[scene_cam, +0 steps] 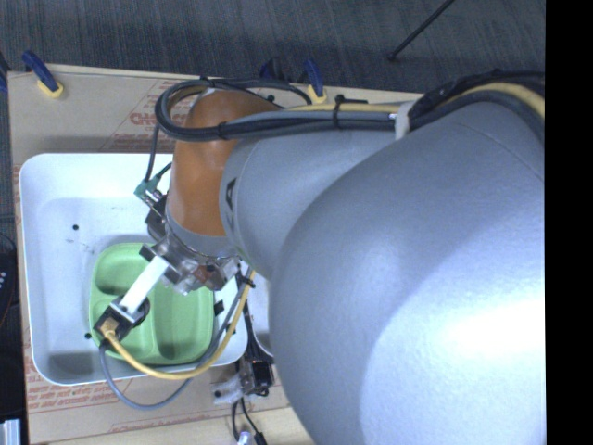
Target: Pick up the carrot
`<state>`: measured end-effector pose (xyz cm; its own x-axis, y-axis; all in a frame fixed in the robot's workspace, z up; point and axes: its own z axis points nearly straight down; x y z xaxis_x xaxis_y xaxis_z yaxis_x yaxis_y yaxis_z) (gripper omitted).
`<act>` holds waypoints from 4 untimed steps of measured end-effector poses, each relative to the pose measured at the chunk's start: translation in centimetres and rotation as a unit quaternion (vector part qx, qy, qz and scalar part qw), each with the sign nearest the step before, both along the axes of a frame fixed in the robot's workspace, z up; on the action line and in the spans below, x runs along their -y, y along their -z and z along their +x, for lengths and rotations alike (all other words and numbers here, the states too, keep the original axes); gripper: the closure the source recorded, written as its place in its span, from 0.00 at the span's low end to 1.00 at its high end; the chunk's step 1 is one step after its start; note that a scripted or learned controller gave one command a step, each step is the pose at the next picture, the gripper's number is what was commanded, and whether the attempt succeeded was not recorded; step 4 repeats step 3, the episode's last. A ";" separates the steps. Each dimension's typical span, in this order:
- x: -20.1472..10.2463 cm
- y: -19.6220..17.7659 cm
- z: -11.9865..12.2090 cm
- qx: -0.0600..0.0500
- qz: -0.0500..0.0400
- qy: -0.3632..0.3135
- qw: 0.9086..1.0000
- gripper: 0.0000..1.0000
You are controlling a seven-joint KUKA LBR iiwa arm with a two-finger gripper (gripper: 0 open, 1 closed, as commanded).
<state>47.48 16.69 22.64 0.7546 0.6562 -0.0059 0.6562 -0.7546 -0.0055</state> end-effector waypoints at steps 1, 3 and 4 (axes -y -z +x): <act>-0.1 -1.0 0.0 -0.002 0.000 -0.003 1.000 1.00; -0.1 1.5 0.2 -0.002 0.001 -0.068 0.998 1.00; -0.1 1.5 0.2 -0.002 0.001 -0.068 0.998 1.00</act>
